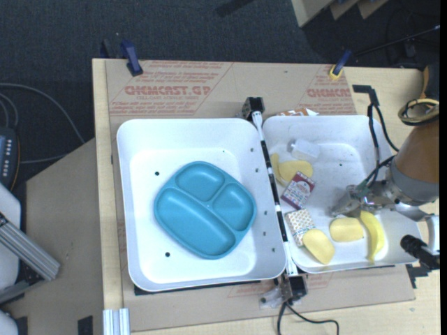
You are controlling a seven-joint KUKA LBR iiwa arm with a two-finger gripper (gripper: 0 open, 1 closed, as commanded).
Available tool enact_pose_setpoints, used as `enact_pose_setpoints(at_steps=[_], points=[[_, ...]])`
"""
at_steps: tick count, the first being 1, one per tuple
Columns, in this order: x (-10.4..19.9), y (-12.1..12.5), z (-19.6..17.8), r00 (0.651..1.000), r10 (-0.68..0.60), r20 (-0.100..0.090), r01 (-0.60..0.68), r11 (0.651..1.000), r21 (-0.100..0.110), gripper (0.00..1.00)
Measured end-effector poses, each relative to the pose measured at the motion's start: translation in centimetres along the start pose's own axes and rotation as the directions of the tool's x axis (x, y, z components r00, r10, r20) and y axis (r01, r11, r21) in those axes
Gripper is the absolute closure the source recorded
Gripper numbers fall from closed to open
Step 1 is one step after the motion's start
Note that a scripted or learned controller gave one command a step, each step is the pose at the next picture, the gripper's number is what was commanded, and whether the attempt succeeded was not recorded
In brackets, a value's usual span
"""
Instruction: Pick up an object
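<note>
Pincer (pixel 351 202) hanging lower right over the banana (pixel 375 234); jaw state, can't tell. Approach step—needs lowering and clamping next.

Even, bright light; white bins (pixel 133 187) glare slightly (soft focus).

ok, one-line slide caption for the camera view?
Grey arm's gripper low in right white bin above yellow banana; blue divided plastic tray in left bin.
</note>
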State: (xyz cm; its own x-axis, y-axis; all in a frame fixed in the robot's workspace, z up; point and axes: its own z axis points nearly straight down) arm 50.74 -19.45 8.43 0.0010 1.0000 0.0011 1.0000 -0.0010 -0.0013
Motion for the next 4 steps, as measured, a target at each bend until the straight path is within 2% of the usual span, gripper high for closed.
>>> enact_pose_setpoints(at_steps=[1,2,3,4], points=[[5.2,2.3,0.0,1.0,-0.002,0.001,0.002,1.0,-0.002,0.0],[3.2,-2.9,0.0,1.0,0.0,0.001,0.0,1.0,0.0,0.0],[5.1,2.0,0.0,1.0,-0.002,0.002,0.002,1.0,-0.003,0.0],[8.0,16.0,-0.1,1.0,-0.003,0.002,0.003,1.0,-0.003,0.0]])
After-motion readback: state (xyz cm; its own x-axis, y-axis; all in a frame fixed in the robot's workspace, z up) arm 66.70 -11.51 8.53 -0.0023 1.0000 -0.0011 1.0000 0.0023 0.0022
